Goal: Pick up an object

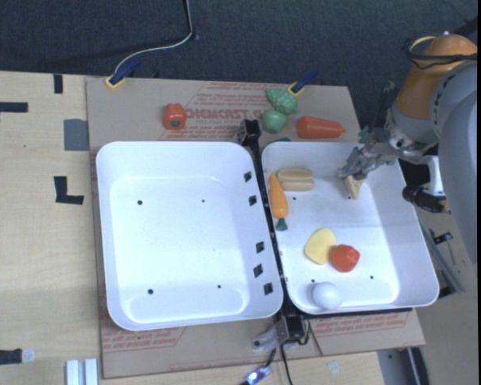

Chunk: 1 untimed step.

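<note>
Table [32,215]: two bins. End effector [357,169] over right bin [401,239], just above small tan piece [353,187]; finger state unclear. Pickup seemingly not done.

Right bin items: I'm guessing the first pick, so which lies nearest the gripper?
The small tan block, right below the gripper; the tan bread roll lies farther left, the others nearer the bin's front.
</note>
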Available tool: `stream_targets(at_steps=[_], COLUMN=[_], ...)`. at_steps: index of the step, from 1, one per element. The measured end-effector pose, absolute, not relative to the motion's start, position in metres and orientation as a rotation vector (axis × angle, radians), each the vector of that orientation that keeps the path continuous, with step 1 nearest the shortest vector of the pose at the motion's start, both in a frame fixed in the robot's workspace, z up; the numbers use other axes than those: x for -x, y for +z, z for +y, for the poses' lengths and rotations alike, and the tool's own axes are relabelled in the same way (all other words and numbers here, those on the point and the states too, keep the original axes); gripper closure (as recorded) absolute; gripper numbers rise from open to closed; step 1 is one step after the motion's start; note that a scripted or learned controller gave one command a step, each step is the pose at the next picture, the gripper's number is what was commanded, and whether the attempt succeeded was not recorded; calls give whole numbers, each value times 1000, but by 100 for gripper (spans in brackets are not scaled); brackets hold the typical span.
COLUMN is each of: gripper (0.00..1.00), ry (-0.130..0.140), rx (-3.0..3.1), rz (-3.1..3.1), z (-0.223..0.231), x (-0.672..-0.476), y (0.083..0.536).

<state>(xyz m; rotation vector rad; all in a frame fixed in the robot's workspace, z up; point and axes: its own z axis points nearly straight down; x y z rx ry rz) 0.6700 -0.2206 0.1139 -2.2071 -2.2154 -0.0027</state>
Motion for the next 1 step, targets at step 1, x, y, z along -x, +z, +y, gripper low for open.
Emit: stream_targets(at_steps=[1], gripper=[100], ry=[-5], rx=[2225], rz=[-2238], z=[-154], x=[-670], y=[90])
